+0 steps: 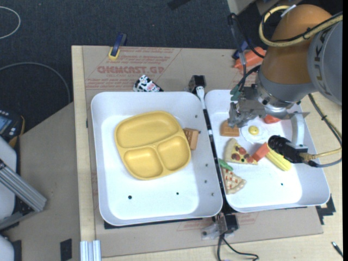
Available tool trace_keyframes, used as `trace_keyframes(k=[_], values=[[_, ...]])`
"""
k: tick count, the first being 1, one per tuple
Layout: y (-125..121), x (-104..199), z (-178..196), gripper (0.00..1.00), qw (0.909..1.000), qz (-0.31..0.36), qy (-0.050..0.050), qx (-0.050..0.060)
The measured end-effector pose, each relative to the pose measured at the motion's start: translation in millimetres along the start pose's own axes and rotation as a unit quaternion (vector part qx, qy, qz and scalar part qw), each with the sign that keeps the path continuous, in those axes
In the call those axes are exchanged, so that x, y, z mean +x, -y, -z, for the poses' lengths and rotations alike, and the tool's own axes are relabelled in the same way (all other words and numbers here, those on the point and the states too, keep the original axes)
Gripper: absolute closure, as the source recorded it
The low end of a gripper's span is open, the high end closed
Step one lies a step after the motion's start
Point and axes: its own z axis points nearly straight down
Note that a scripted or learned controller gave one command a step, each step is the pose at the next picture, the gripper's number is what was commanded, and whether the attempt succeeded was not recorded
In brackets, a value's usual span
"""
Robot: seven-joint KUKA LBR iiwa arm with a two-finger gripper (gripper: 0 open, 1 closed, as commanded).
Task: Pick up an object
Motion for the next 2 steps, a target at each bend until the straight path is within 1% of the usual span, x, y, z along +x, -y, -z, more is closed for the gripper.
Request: trace_keyframes(k=[1, 2], values=[[6.9, 56.1, -19.6, 1.0, 1.0, 0.0, 0.001, 0.001], [5.9, 74.0, -3.3, 1.0, 1.0, -0.001, 0.001, -0.003]])
